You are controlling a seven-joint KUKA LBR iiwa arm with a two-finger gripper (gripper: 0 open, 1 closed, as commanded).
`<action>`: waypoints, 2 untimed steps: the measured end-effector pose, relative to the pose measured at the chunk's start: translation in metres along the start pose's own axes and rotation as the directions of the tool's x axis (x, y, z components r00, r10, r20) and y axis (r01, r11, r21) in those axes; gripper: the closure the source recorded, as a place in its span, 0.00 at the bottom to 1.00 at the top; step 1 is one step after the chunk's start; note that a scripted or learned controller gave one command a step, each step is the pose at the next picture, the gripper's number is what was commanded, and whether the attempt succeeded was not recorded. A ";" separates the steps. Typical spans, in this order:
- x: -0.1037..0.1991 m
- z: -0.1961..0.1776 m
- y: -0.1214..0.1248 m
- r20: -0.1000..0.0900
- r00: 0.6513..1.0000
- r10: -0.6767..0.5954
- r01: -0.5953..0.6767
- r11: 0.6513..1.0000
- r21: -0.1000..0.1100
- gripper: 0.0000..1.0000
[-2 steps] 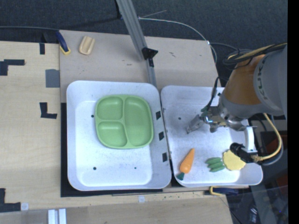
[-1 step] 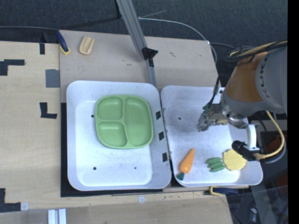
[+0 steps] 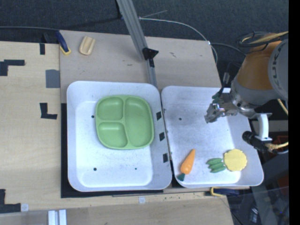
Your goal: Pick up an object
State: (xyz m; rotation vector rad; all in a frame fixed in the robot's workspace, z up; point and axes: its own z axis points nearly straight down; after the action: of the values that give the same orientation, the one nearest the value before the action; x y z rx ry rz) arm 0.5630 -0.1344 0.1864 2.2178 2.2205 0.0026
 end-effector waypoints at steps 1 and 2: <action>0.000 -0.019 0.001 -0.001 1.000 0.000 0.000 1.000 0.003 1.00; 0.048 -0.021 0.012 -0.003 1.000 -0.005 0.005 1.000 0.005 1.00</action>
State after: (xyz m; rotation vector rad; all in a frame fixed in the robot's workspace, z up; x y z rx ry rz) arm 0.5744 -0.0864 0.2077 2.2160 2.2302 0.0012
